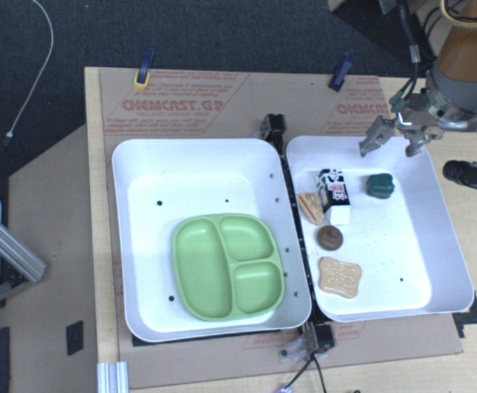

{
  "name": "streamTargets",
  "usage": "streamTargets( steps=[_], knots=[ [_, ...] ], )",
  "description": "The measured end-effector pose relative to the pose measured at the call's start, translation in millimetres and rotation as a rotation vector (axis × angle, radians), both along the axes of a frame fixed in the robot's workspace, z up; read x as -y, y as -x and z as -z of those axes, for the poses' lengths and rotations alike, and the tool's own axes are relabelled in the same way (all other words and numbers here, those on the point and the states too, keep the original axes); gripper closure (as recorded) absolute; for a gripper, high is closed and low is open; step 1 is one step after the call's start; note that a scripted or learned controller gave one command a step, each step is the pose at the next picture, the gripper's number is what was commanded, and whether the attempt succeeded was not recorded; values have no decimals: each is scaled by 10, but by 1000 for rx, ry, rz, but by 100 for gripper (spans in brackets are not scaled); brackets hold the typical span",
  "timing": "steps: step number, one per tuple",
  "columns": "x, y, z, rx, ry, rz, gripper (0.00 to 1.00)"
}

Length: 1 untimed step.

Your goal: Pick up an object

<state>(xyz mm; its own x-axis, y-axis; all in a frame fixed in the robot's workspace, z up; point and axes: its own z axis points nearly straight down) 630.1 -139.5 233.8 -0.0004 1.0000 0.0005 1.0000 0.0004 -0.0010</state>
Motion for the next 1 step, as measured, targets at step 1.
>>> streamTargets(
  steps=[1],
  knots=[
    [97,6,491,-1,0,1,0]
  ],
)
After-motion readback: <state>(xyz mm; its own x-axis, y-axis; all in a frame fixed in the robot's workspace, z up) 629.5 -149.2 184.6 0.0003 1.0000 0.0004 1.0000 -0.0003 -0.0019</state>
